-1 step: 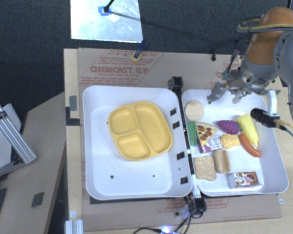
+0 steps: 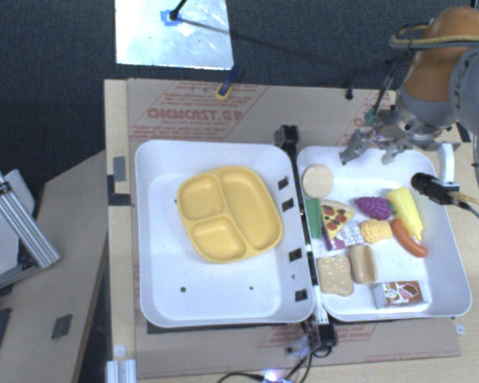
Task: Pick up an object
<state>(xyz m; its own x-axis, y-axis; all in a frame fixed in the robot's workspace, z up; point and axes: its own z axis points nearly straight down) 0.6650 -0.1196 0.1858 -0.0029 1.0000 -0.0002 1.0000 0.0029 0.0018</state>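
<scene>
Toys sat packed in the right bin [image 2: 455,294] — grapes [image 2: 373,207], corn [image 2: 405,210], hot dog [image 2: 409,238], pizza [image 2: 334,215], bread [image 2: 334,275], bun [image 2: 362,263], a carton [image 2: 401,293], a round cookie [image 2: 318,181] near the top-left corner. No target was fixed, so any of these counted. Gripper [image 2: 370,144] hung over the bin's far rim, fingers spread apart, nothing between them, clear of every toy.

Risks, as a judgement: the cluster was tight — a descent into the middle could wedge a finger on two toys at once, or shove one aside. Corn and hot dog were rounded and could squirt out of a pinch. The flat pizza and bread offered little edge to grip. The cookie lay apart from the rest, but close to the divider [image 2: 299,214], so a finger might hit the wall. Left bin [image 2: 156,238] held a yellow tray [image 2: 227,212], not a likely pick.
</scene>
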